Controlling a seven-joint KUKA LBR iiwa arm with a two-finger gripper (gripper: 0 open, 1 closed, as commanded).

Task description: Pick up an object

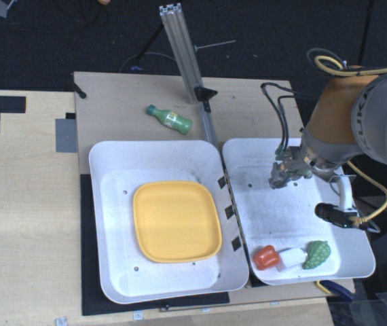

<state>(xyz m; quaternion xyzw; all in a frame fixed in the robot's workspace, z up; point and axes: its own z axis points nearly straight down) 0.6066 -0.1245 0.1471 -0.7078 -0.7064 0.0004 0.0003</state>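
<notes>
At the right of the frame the gripper (280,177) hangs over the upper part of the right bin (261,212); whether it is open or closed cannot be told. Along that bin's lower edge lie a red pepper (267,256), a white block (292,257) and green grapes (317,253), close together. The left bin (108,182) holds a yellow plate (177,221). A green bottle (170,119) lies on the tabletop (112,107) above it.
</notes>
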